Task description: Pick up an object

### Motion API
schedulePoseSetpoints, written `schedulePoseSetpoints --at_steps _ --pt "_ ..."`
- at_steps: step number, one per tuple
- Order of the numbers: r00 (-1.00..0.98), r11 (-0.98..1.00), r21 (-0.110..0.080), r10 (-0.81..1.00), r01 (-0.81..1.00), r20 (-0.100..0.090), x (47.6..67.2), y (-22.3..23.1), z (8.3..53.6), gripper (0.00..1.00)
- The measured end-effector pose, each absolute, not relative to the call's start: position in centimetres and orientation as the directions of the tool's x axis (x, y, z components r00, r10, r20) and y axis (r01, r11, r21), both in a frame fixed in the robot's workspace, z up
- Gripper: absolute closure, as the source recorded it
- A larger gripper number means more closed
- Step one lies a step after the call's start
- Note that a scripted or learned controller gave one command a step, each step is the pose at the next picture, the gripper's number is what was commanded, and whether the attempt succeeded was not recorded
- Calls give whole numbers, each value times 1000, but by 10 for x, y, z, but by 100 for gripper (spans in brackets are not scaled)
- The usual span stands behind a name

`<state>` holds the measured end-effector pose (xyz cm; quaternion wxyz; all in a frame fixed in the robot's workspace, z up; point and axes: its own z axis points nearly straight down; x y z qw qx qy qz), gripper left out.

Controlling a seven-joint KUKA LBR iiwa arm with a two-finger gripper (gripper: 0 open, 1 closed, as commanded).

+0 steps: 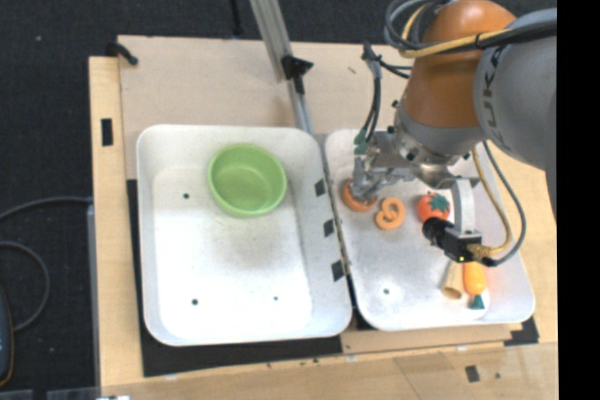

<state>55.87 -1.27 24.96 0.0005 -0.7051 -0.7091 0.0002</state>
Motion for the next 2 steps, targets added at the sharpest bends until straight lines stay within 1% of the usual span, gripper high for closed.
schedulePoseSetpoints --at_steps 1,2 --pt "-3 3 2 1000 1000 0 557 33 256 100" --pt "-7 7 0 1000 1000 1 550 79 253 100"
